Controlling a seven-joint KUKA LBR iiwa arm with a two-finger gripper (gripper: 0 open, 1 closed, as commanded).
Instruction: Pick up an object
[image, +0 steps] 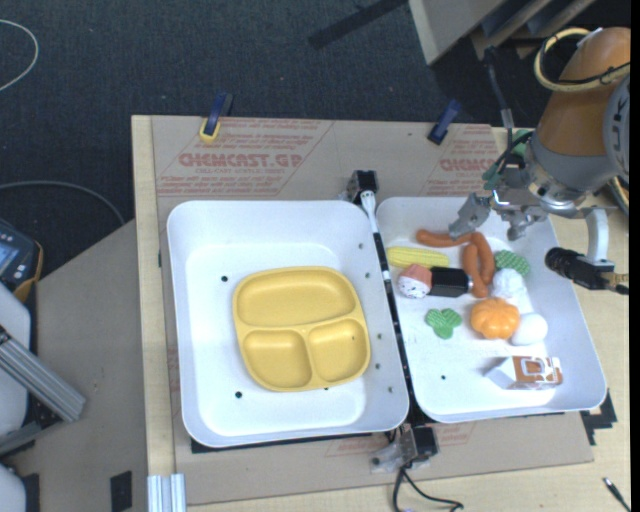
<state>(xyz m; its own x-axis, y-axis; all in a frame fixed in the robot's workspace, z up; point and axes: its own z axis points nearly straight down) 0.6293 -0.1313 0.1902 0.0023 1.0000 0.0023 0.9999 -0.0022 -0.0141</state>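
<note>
The gripper (497, 214) hangs with its two fingers spread and nothing between them, over the far end of the right-hand shallow white plastic bin (575, 340) on the desk. Just below it lie two slim orange-red toy sausages (478, 257), one running sideways from beneath the left finger, the other with its long axis running away from the gripper toward the near edge of the bin. By my reading the sausages are the nearest pick, while the round orange toy fruit (494, 318) sits farther on in the same direction.
</note>
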